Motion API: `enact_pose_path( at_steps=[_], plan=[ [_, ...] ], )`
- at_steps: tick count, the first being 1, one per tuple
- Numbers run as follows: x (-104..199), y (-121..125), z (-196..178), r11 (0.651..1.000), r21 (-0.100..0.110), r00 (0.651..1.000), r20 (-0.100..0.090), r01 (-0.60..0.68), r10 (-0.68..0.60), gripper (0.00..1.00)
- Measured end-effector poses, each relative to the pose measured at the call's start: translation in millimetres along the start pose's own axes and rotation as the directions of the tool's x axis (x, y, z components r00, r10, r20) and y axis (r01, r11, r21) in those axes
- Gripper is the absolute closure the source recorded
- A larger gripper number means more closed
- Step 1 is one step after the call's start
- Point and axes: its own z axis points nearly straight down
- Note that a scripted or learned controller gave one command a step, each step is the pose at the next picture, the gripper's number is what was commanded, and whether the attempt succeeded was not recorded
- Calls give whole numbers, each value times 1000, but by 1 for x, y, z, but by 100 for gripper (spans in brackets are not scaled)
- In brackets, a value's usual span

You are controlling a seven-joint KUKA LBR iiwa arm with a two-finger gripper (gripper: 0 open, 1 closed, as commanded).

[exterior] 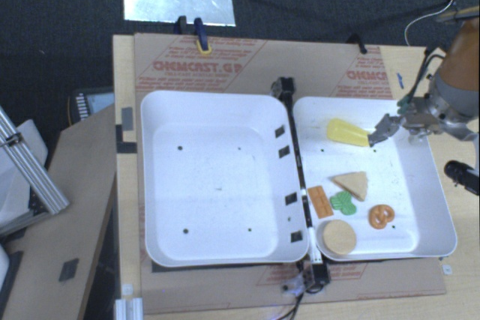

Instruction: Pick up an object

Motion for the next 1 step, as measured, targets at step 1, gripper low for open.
enact_pose_path(
  at_steps=[1],
  plan=[
    [-3,-76,104,1000,13,1000,-4,-5,5,0]
  ],
)
